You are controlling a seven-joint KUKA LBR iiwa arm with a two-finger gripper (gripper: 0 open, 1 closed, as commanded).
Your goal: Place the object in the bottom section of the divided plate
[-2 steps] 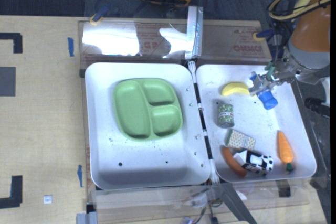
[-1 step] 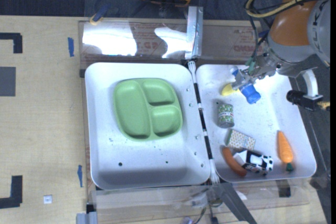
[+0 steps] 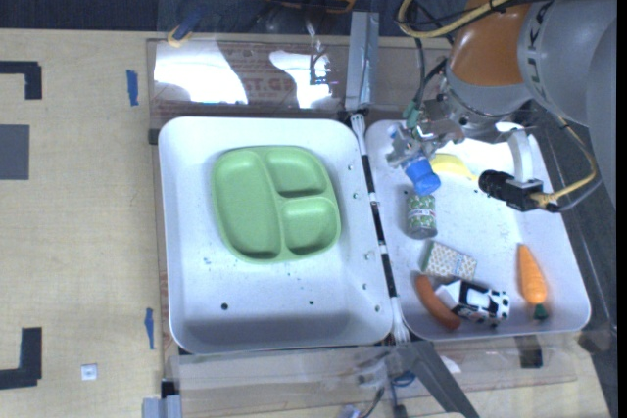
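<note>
**My plate has nothing on it yet**

I go from big to small. My big grey arm reaches in over the right bin. The left bin holds the green divided plate. It has one long part and two small parts, and no toy lies in any of them. So I think the job has hardly begun: nothing has been put in the bottom part, and the picking up and carrying all seem left to do.

The toys are all in the right bin. There is an orange carrot, a red sausage, a black and white cow, a spotted cloth square and a small jar with a blue cap. A little yellow thing lies close by it.

My pincer hangs at the top of the right bin, just above the blue cap. I cannot tell if it is grasping anything, or if it is let go or squeezed.
</note>
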